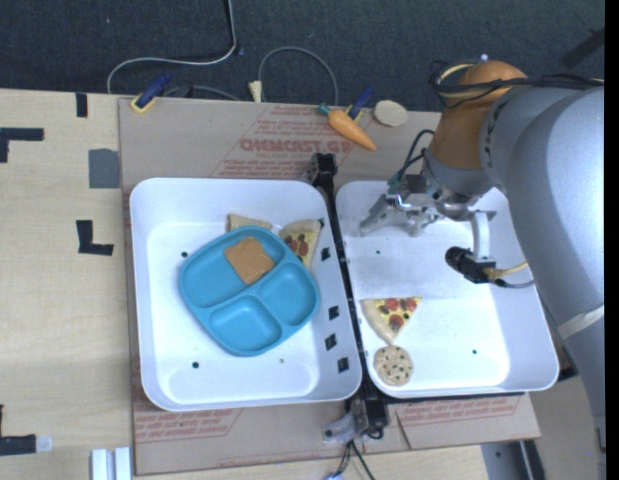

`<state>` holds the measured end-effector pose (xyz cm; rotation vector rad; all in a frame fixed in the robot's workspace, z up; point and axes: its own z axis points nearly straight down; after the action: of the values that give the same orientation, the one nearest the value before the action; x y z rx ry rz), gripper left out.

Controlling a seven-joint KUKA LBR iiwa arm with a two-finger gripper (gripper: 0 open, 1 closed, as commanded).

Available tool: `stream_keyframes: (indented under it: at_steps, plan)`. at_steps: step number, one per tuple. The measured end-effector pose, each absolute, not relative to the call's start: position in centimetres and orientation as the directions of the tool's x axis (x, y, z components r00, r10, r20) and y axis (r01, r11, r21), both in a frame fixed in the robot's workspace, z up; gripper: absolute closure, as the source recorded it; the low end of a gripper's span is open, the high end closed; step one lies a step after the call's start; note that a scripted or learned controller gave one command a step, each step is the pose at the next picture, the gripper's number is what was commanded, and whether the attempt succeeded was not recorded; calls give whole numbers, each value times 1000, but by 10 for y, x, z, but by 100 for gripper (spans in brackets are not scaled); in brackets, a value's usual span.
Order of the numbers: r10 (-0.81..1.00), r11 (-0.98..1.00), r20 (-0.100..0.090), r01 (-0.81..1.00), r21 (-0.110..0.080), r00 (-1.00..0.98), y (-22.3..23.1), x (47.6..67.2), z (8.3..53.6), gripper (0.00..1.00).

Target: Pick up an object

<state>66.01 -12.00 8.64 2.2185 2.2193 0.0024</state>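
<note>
Pizza slice (pixel 391 314), red-topped, lies flat beside a speckled cookie (pixel 393 365).

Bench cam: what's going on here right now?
The KUKA arm reaches in over the right bin, its gripper near the far end. A pizza slice and a cookie lie nearer the front, untouched. The left bin holds a blue divided plate.

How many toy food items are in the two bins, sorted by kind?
Pizza slices: 2, one in the right bin, one in the left bin beside the blue tray
Cookies: 1
Toast pieces: 1, lying in the blue tray
Total: 4
</note>
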Motion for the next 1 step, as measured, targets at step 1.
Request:
stream_keyframes:
  at_steps: [1]
  plan:
    - [1000,3,-7,1000,-1,-3,-96,668,86,0]
